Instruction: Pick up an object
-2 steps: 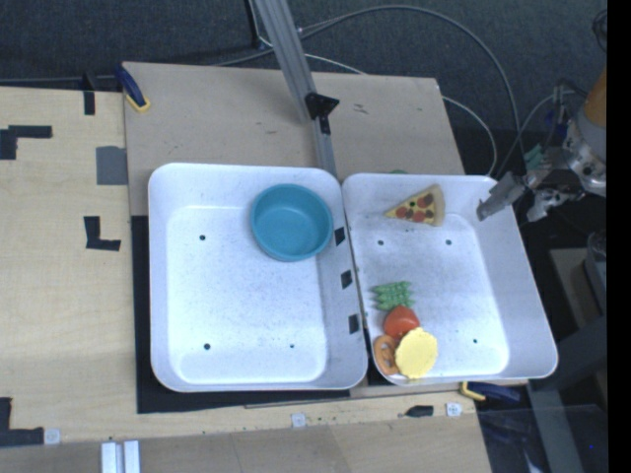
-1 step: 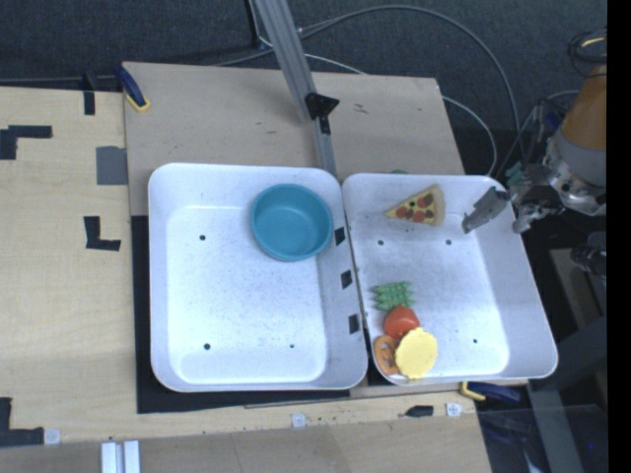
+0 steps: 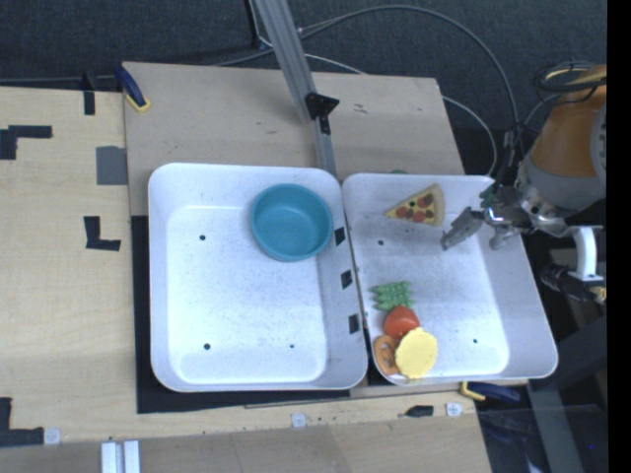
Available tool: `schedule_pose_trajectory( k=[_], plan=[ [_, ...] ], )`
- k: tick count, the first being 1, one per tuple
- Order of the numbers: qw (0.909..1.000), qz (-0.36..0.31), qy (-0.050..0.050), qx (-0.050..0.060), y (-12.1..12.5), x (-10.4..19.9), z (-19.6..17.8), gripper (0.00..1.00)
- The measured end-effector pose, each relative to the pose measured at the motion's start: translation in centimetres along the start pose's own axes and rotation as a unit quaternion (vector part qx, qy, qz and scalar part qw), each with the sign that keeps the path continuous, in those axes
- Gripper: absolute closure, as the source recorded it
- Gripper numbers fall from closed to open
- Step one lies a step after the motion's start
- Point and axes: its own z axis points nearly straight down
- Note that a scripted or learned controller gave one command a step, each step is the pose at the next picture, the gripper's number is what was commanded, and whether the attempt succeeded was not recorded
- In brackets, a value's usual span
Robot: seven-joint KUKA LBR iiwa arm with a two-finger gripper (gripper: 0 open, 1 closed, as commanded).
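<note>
From my seat, camera view only: the grey arm w/ the orange band [image 3: 570, 141] comes in from the right, and its two-finger gripper [image 3: 480, 230] sits over the upper right part of the right white bin [image 3: 513, 304]. The fingers look spread apart to me, one dark finger [image 3: 458, 231] angling down-left, the other shorter one toward the bin's right wall, nothing between them.

Closest pickable thing is the flat pizza-slice toy, yellow w/ red dots [image 3: 417, 207], lying in the bin's upper middle, just to the left of the gripper and a bit higher in frame. Near but not touching afaict.

The rest of that bin's stuff is well apart from the gripper, clustered at the lower left: a small green leafy piece [image 3: 392, 293], a red tomato-like piece [image 3: 400, 320] right below it, then a yellow rounded piece [image 3: 417, 352] touching the red one, w/ an orange slice-like bit [image 3: 385, 354] tucked at its left by the bin wall.

Left white bin [image 3: 237, 313] has a round blue plastic bowl [image 3: 291, 222] upright in its upper right corner.
</note>
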Motion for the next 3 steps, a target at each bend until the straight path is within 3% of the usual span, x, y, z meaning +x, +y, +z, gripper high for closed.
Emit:
schedule_pose_trajectory(
  k=[1, 2, 3],
  plan=[
    [1.0000, 0.000, 0.000, 0.000, 0.3, 0.9, 5.7, 0.00],
    [1.0000, 0.000, -0.001, -0.002, 0.4, 0.9, 4.4, 1.00],
    [1.0000, 0.000, -0.001, -0.004, 0.5, 1.0, 0.2, 1.00]
  ],
)
